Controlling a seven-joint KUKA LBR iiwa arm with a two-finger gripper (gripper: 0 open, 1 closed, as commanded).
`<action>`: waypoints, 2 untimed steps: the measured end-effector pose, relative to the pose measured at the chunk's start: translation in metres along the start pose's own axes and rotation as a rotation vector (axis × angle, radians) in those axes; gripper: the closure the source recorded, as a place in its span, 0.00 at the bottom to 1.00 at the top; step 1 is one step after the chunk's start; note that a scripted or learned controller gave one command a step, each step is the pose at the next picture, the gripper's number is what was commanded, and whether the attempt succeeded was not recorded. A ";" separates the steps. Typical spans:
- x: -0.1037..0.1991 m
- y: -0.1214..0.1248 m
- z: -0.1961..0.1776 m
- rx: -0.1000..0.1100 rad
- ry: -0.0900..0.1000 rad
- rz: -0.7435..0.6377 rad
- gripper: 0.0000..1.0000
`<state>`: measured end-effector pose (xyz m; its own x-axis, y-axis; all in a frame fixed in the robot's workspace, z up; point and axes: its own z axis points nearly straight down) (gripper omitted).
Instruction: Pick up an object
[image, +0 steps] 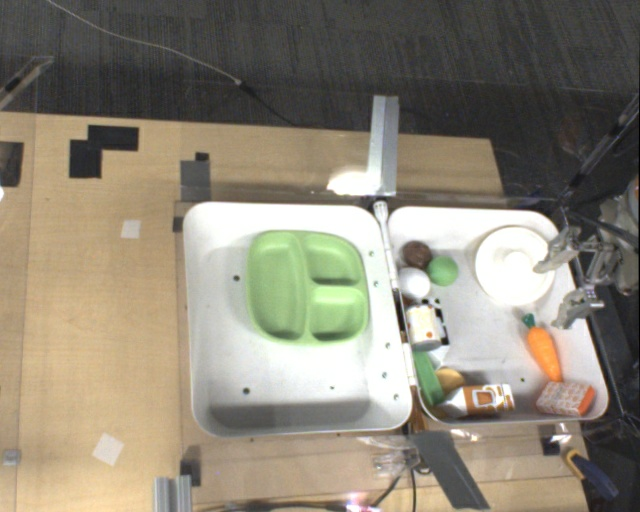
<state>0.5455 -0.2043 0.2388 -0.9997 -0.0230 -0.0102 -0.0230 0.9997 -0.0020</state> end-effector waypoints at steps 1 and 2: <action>0.050 0.001 0.127 -0.005 0.011 -0.048 0.00; 0.031 -0.002 0.147 0.006 -0.008 -0.073 0.00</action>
